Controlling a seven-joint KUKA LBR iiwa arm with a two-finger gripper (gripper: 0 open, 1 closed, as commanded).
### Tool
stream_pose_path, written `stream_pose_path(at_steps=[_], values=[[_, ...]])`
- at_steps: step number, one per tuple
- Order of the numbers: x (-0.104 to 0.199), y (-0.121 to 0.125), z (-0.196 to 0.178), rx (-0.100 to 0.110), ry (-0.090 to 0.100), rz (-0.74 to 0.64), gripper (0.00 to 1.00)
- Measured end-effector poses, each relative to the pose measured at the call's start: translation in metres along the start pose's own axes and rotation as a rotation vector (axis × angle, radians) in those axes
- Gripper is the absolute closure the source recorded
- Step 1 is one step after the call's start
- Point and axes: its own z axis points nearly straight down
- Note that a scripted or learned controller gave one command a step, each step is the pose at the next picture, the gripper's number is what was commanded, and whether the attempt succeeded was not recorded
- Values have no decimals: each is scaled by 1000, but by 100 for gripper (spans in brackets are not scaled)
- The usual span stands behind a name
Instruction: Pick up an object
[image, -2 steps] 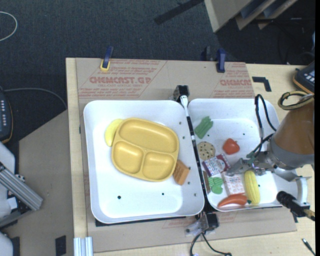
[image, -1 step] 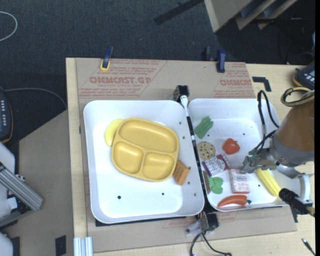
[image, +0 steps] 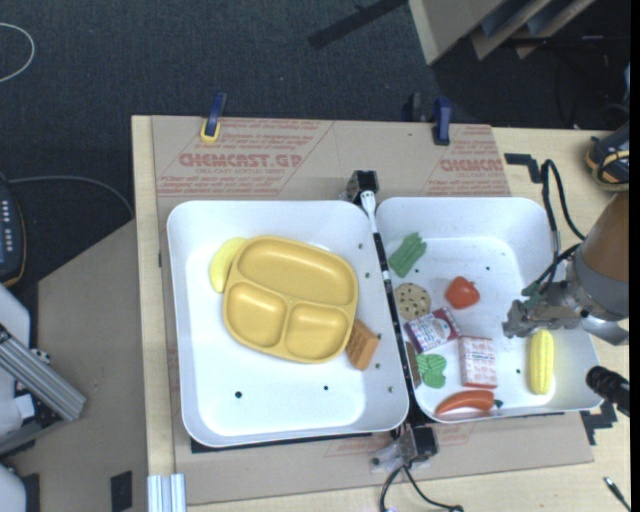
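Hot dog (image: 464, 403) — red, long — near yellow corn (image: 540, 361).

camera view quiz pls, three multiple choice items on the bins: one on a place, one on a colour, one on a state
1. Where does the yellow tray lie?
A. in the left bin
B. in the right bin
C. on the bench outside both bins

2. What colour is the corn in the right bin?
A. red
B. yellow
C. blue

3. How does the gripper stand to the corn?
A. it has lifted the corn clear above the bin
B. it is low in the right bin, just above the corn in the picture
C. it is over the left bin, far from the corn

Answers:
1. A, the tray fills the middle of the left bin.
2. B, the cob is yellow, near the bin's right wall.
3. B, the corn lies on the bin floor, with the gripper close by its upper end.
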Motion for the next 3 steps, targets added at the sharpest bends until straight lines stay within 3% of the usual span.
stream_pose_path(at_steps=[2, 3], values=[[-3, 8, -67, 1, 0, -1, 100], [45, 33, -57, 3, 3, -6, 100]])
